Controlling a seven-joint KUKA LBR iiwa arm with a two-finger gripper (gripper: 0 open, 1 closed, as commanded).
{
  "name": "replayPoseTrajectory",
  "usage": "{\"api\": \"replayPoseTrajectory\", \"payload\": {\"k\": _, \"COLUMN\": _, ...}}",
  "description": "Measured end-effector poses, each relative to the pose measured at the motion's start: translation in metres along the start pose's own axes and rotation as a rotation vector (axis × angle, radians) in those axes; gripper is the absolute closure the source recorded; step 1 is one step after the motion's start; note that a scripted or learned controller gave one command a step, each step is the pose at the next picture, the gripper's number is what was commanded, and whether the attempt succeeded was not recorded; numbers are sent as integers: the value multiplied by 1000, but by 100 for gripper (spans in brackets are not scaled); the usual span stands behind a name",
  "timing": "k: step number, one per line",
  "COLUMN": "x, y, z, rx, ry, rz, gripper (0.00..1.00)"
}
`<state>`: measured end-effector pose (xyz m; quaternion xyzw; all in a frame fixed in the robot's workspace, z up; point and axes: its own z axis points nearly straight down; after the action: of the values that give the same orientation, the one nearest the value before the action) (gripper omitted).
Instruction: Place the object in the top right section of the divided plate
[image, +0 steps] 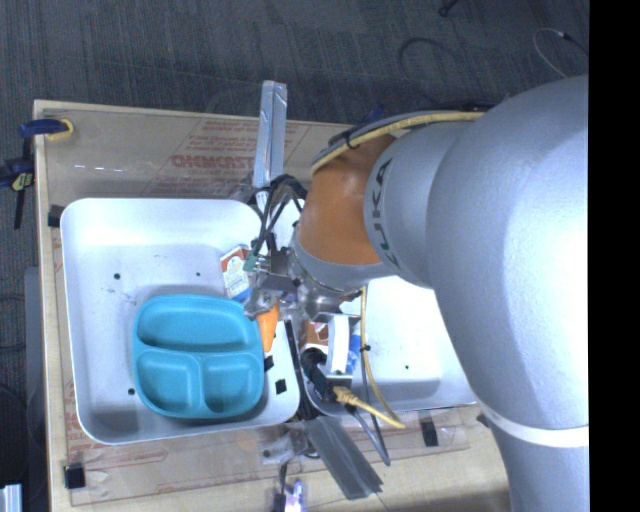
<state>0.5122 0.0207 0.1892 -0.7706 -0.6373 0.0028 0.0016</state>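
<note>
A blue divided plate (142, 352) lies in the left bin (100, 250), with one long section at the top and two smaller ones below. My gripper (266, 296) hangs low at the plate's upper right corner, under the orange wrist band. A small orange object (268, 329) shows just below the gripper, against the plate's right rim; whether it is held or lying in the bin is unclear. A colourful packet (235, 270) sits right beside the gripper, above the plate's top right corner.
The right bin (415, 345) is mostly covered by the arm; a white and blue item (340, 346) and an orange piece (314, 331) lie at its left side. A yellow cable (372, 411) and dark hardware (325, 390) hang by the front edge.
</note>
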Motion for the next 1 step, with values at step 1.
{"api": "replayPoseTrajectory", "payload": {"k": 1, "x": -50, "y": 8, "z": -1, "rx": -4, "ry": 1, "rz": 266, "gripper": 100}}
